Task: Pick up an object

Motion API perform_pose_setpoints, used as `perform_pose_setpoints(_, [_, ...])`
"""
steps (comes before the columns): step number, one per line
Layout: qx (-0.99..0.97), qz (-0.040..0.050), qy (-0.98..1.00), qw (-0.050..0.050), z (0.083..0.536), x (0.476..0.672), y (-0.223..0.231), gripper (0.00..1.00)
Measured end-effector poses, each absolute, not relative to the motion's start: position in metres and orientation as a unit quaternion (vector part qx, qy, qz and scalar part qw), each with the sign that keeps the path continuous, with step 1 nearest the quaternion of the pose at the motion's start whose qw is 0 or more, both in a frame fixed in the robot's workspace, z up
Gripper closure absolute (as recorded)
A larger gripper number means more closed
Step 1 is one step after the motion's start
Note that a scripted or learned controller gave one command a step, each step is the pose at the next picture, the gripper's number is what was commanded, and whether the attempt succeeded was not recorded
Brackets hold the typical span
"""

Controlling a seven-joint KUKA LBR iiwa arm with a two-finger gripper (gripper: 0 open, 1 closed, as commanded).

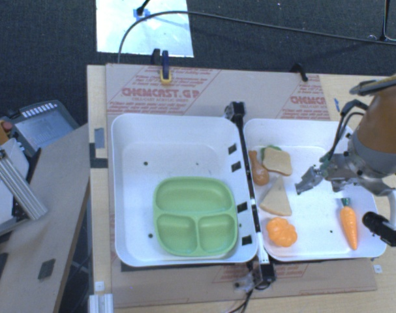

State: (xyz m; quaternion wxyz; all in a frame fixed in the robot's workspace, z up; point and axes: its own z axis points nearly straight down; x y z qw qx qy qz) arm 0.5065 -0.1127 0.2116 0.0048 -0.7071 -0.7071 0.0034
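Note:
The right bin (313,124) holds several toy foods. A sandwich slice with green filling (278,160) lies at its back left, with a brown bun (258,169) beside it. A pale wedge of bread (276,198) lies below them, and an orange pepper-like piece (281,231) sits near the front left corner. A carrot (350,225) lies at the front right. My gripper (304,182) hangs over the middle of this bin, just right of the wedge and pointing left toward it. Nothing shows in its grasp.
The left bin (171,135) holds a green divided plate (196,215) at its front. A black divider clip strip (243,175) runs between the bins. The arm's orange-banded wrist (383,126) covers the right bin's far right side.

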Motion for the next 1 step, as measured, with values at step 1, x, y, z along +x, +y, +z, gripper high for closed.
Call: perform_pose_setpoints(1, [-0.706, -0.0005, -0.708, -0.001, 0.2179, 0.5093, -0.1123, 0.00])
